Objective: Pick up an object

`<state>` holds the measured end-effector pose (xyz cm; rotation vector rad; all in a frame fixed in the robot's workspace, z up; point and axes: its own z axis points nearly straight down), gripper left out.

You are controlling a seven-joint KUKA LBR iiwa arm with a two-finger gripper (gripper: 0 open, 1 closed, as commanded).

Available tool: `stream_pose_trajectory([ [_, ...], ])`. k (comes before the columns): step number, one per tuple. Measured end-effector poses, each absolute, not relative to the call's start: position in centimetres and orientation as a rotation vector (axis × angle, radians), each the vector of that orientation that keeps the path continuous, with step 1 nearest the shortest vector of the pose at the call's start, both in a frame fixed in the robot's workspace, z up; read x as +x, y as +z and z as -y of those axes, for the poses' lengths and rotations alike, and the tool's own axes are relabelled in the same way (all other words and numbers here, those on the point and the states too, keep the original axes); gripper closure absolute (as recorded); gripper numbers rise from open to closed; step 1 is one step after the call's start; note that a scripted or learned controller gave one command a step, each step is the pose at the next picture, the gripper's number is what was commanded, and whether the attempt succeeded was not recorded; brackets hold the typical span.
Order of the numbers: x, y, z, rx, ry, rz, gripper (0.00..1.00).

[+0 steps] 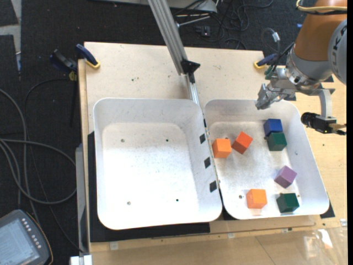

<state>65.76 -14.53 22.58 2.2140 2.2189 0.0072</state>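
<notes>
A: Bins, two, white, shallow, side by side on the bench [138,65]. Contents of the left bin [110,120]?

B: Specks on its floor, nothing more to list.

A: Right bin [314,170]?

B: Seven blocks. Orange block [222,147] near the dividing wall, touching or just beside a red-orange block [242,142], which sits turned at an angle. Blue block [272,127] toward the far right, dark green block [277,141] right against its near side. Purple block [285,176] further forward, tilted. Second orange block [256,198] and second dark green block [287,202] near the front rim, close to each other but apart.

A: Arm?

B: Grey, orange band [322,15] above the wrist, entering from the right. Gripper [266,99] hangs over the far edge of the right bin, nearest the blue block but apart from it.

A: Fingers?

B: Cannot tell whether spread or pressed together; too small and blurred. No block seen between them.

A: Other items?

B: Clamps [87,57] at the bench's far corners, a metal pole [168,29] slanting down to the bins' junction.
</notes>
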Motion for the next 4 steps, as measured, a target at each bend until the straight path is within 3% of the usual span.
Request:
stream_pose_trajectory([
  [1,65.9,25.9,14.5,2.215,0.005,-2.220,1.00],
  [2,65.6,26.2,8.5,2.213,0.003,-2.232,1.00],
  [4,62.7,24.7,-0.6,2.214,0.000,-2.231,1.00],
])
